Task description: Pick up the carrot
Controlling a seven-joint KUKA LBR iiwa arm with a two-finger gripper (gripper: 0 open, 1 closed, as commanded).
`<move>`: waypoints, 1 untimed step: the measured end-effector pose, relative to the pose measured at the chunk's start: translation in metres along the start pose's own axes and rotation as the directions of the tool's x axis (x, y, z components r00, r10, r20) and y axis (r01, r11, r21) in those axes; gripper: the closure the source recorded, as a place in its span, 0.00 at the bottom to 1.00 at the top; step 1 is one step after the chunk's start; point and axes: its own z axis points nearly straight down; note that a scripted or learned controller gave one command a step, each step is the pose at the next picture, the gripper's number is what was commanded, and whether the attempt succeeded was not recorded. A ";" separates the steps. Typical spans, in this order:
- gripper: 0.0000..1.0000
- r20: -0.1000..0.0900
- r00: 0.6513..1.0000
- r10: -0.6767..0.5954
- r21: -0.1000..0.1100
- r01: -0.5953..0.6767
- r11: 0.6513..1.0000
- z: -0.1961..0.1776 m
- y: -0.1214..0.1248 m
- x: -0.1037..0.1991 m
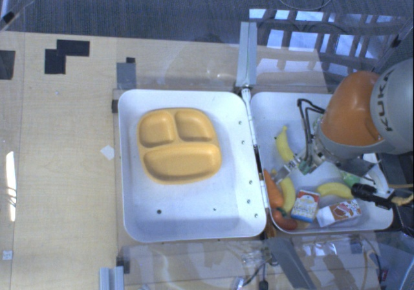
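Observation:
The carrot (274,193) is an orange, tapered piece lying along the left wall of the right bin (272,111), near its front corner. My gripper (301,164) hangs low over the middle of that bin, under the orange wrist band (349,117). It is a short way up and to the right of the carrot, not touching it. A yellow banana (287,193) lies between the gripper and the carrot, right beside the carrot.
The right bin also holds another banana (283,144) at the upper left, a third banana (335,189), two small cartons (306,206) (339,212) and a red item (284,221) at the front. A yellow divided plate (179,144) sits in the left bin (194,217).

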 end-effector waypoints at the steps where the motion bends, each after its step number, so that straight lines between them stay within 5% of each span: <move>1: 0.00 -0.008 0.996 -0.084 0.010 0.084 0.996 -0.022 -0.067 -0.058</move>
